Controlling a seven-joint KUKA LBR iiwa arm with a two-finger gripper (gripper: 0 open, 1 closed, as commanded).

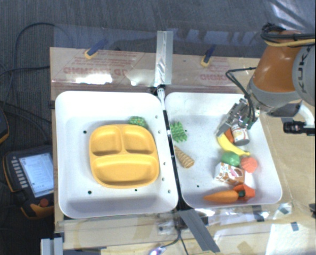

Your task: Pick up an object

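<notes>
The end effector (238,122) hangs over the right shallow white bin (200,187), just above a small grey-and-orange can-like object (239,136); whether it grips anything I cannot tell. Crowded just beside it lie a curved yellow plastic banana (228,144), its long axis slanting from upper left to lower right, a green pepper-like piece (230,158), a pink round toy (249,164), a printed white packet (228,174) and an orange carrot (222,197) lying nearly level. The left white bin (73,110) bears a yellow divided plastic tray (123,155).
</notes>
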